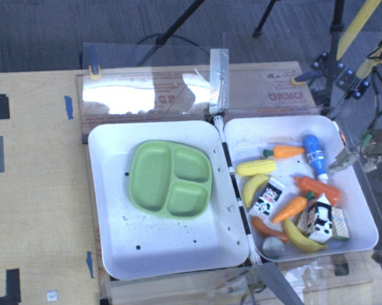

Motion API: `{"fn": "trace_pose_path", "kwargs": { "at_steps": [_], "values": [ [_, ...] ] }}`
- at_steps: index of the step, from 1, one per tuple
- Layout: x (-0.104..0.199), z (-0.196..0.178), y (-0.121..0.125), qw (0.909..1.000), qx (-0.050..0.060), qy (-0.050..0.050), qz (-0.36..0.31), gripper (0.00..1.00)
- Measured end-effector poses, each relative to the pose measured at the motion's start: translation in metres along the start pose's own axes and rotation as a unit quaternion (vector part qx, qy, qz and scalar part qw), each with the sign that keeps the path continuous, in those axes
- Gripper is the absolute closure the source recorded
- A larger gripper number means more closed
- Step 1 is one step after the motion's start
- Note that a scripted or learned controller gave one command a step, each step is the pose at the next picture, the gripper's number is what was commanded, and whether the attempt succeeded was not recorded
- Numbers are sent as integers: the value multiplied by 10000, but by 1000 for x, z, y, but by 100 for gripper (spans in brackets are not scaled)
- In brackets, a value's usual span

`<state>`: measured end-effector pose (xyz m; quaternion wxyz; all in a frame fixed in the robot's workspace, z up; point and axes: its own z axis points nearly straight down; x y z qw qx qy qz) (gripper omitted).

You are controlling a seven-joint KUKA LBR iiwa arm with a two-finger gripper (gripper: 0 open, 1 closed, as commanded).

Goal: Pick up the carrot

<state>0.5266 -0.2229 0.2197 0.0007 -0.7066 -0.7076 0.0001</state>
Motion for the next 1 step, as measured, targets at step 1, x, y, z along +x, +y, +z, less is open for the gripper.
{"fn": "trace_pose_path", "kwargs": {
  "at_steps": [1],
  "values": [
    [66,86,30,9944,0,1,-1058,0]
  ]
}}
